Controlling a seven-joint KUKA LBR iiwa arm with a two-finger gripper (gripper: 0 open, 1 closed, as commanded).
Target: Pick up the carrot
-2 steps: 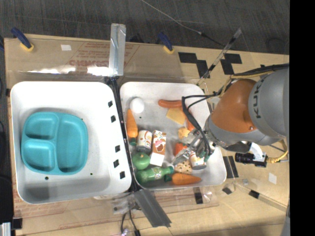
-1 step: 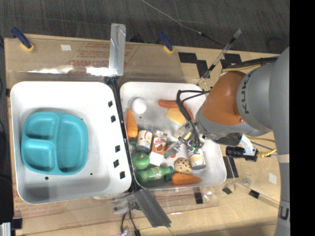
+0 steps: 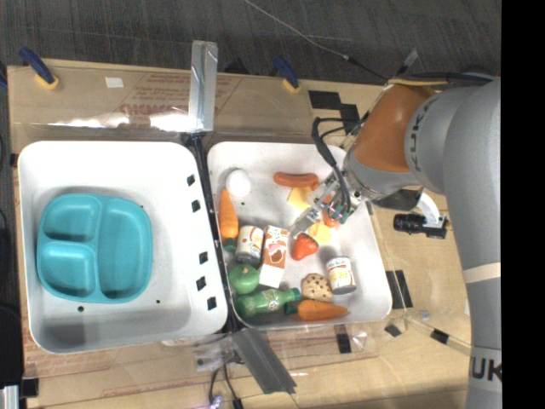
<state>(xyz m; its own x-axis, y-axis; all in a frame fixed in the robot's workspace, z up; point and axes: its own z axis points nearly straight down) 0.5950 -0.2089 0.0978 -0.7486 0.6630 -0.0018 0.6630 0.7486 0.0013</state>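
Note:
Two orange carrots lie in the right bin [image 3: 366, 228]. One carrot [image 3: 228, 216] stands lengthwise against the bin's left wall, below a white egg [image 3: 238, 182]. The other carrot [image 3: 322, 310] lies flat along the bin's near edge, with its green end toward a green bottle [image 3: 268, 301]. My gripper [image 3: 320, 215] hangs low over the bin's middle right, above a yellow cheese piece [image 3: 298, 197] and a red strawberry-like piece [image 3: 304, 246]. It is well apart from both carrots, and no carrot is in it.
The right bin also holds a sausage [image 3: 295, 179], a small can [image 3: 249, 244], a carton [image 3: 273, 254], a cookie [image 3: 315, 286], a second can [image 3: 340, 274] and a green fruit [image 3: 244, 279]. In the left bin [image 3: 34, 169] lies a teal divided plate [image 3: 94, 245].

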